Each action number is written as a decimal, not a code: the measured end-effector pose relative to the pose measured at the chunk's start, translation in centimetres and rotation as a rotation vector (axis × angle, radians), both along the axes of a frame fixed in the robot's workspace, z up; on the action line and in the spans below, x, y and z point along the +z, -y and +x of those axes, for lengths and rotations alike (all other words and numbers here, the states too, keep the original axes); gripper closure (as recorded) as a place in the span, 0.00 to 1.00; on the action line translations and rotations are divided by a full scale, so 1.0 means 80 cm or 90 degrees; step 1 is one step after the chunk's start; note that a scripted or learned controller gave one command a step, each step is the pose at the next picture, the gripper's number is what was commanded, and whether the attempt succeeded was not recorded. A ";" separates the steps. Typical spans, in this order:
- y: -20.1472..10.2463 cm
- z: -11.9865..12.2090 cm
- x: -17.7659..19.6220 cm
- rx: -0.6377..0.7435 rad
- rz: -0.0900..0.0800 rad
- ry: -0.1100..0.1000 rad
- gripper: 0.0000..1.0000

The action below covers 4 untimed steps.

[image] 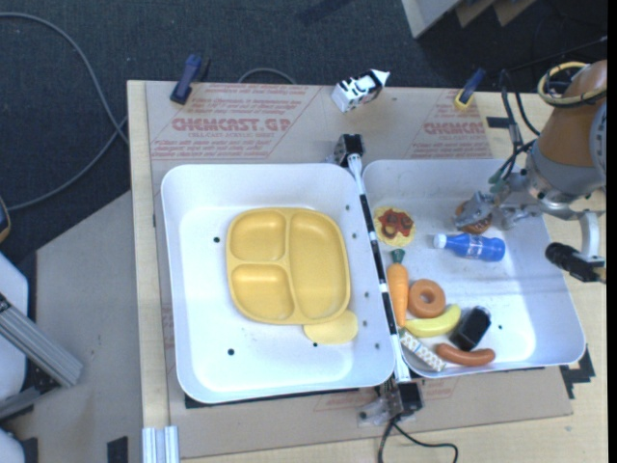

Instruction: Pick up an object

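Observation:
My gripper (474, 216) is low over the back of the right bin (549, 307), coming in from the right under the orange-banded wrist (569, 133). It hangs just above and behind a blue bottle (472, 248) that lies on its side with its white cap to the left. Something small and brownish sits at the gripper's tip, and I cannot make out what it is. Further forward lie a carrot (397, 292), a brown donut (426, 298), a banana (432, 323), a black block (470, 328) and a sausage (466, 357).
A red and yellow pizza-like piece (395, 225) lies at the right bin's left wall. In the left bin (193, 220) a yellow divided plate (289, 263) rests with a yellow flat piece (333, 331) at its front edge. Clamps hold the board's back edge.

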State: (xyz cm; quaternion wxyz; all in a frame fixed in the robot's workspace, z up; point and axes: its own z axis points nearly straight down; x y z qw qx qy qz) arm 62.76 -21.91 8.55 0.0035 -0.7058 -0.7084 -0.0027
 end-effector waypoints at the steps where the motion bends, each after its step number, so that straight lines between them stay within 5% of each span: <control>1: -0.061 0.043 0.000 -0.001 -0.006 0.003 0.00; 2: -0.036 0.035 0.000 -0.002 -0.006 0.001 0.00; 3: 0.000 -0.006 0.000 0.000 0.000 0.000 0.00; 4: -0.063 0.030 -0.001 -0.002 -0.006 0.002 0.00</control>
